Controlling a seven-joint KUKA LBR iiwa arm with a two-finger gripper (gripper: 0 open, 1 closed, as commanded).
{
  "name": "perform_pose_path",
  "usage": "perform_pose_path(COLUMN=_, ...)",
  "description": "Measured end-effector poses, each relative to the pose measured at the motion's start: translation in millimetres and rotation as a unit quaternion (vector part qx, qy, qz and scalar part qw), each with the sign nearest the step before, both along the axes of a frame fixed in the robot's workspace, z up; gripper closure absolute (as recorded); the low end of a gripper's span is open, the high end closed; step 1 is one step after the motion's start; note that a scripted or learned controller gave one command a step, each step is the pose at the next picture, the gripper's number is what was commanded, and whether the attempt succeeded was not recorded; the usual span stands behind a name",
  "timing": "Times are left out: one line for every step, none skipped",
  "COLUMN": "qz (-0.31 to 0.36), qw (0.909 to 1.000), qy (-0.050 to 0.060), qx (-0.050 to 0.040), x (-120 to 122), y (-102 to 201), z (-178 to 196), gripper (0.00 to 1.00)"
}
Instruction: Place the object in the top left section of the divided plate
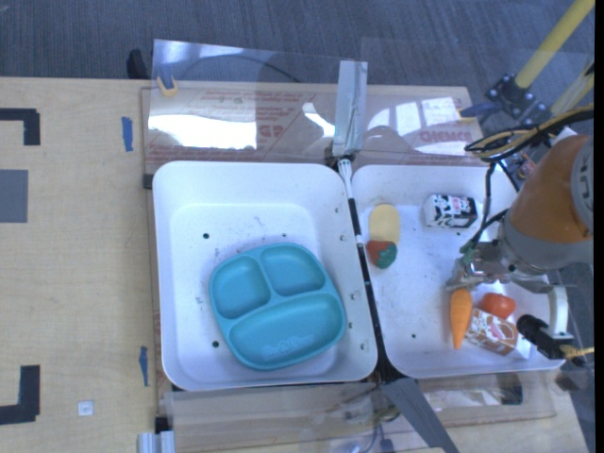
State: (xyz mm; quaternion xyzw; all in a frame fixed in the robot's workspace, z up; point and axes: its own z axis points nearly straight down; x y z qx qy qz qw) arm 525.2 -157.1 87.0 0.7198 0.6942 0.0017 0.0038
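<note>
My blue divided plate (277,305) sits in the left bin (179,196) with nothing on it yet. My hand (475,270) is over the right bin (415,343), just above the orange carrot (459,315). I cannot tell if it is gripping.

Wooden bench (66,281) bearing two white bins (179,253)

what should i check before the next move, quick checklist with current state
1. Divided plate sits flat in left bin: ok.
2. Plate's top left section free of clutter: ok.
3. Pincer over right bin, above carrot: ok.
4. Object held in pincer: cannot tell.
5. Neighbours crowd carrot, carton beside it: not ok.
6. Cow toy away from pincer: ok.
</note>
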Motion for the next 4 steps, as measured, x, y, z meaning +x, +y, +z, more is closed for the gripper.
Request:
perform_pose_path(qz=0.082, qw=0.9966, qy=-0.001, qx=0.0000, x=-27.7, y=56.2, z=0.8, gripper=1.00)
perform_pose_path(qz=0.142, qw=0.9898, qy=-0.009, qx=-0.0023, x=-37.0, y=56.5, z=3.1, gripper=1.00)
perform_pose_path(qz=-0.066, qw=0.9978, qy=-0.003, qx=0.0003, x=-42.2, y=37.0, z=0.8, gripper=1.00)
perform_pose_path(qz=-0.196, qw=0.9807, qy=-0.003, qx=0.0004, x=-43.0, y=64.2, z=0.5, gripper=1.00)
